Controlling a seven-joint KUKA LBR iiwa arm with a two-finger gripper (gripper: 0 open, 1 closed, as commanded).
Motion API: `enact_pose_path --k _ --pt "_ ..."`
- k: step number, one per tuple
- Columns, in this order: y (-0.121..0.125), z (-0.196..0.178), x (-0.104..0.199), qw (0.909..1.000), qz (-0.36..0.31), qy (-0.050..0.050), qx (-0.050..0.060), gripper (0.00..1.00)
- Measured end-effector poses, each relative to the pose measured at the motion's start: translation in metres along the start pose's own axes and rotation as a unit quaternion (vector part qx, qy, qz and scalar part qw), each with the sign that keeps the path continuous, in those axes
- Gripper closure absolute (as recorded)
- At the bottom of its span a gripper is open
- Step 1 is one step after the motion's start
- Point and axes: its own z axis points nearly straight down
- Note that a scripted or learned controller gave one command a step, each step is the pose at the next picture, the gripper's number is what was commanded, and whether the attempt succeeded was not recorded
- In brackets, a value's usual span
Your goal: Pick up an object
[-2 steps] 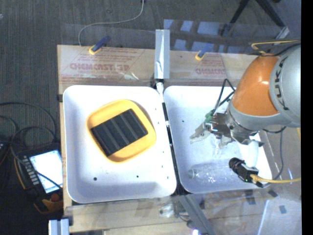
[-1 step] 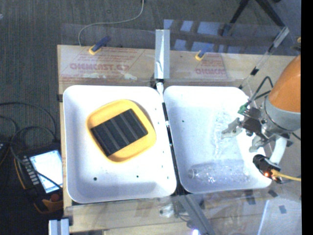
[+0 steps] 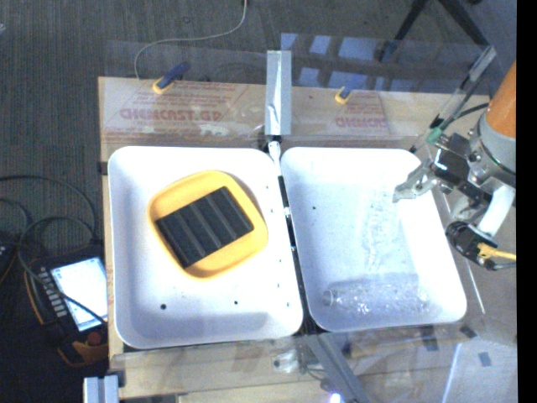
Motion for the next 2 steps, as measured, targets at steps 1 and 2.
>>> enact_pose_path --k 1,2 --pt "-0.035 0.137 0.051 0.9976 -0.069 0.001 0.003 0.00" --pt "0.030 0.092 0.004 0.9998 0.019 0.000 0.001 0.00"
